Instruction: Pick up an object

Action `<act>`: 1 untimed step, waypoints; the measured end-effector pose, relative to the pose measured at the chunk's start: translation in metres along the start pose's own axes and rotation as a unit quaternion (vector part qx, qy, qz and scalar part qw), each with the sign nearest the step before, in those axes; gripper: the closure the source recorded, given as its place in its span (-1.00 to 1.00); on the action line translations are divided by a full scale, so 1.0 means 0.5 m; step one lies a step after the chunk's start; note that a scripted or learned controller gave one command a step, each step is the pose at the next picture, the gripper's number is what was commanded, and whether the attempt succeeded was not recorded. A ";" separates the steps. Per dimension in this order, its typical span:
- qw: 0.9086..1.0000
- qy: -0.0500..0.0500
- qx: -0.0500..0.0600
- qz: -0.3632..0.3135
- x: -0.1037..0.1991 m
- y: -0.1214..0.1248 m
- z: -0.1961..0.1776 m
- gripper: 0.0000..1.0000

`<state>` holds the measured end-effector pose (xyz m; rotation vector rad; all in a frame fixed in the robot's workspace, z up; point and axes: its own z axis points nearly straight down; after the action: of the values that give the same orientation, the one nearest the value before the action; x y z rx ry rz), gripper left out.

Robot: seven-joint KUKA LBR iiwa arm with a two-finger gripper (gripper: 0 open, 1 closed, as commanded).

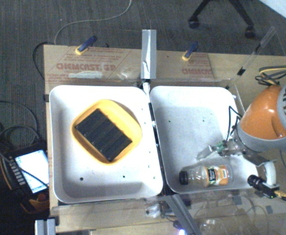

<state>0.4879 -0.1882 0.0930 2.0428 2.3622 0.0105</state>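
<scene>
Left bin (64, 180): a shallow white tray holding a yellow dish (128, 117) with a dark ridged block (104, 134) lying in it. The pair sits near the middle, well away from the arm, so I judge it is not the target here.
Divider (148, 53): a grey upright strip where the two trays meet, apparently marking the seam.
Right bin (192, 111): mostly bare white floor, with everything gathered in its near right corner.
Bottle (205, 175): a clear plastic one with an orange label, on its side along the near wall, dark cap pointing left. Lying flat, it would probably roll if nudged.
Gripper (216, 150): low in the right tray, just above and beside the bottle; I cannot tell how it is set, and nothing is seen held.
Arm (263, 119): orange band and grey wrist leaning in from the right, reaching down toward that corner.
</scene>
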 end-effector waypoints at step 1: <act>0.979 0.002 0.010 0.206 -0.074 0.144 -0.071 -1.00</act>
<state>0.5639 -0.2141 0.1301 2.4993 1.9025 -0.0013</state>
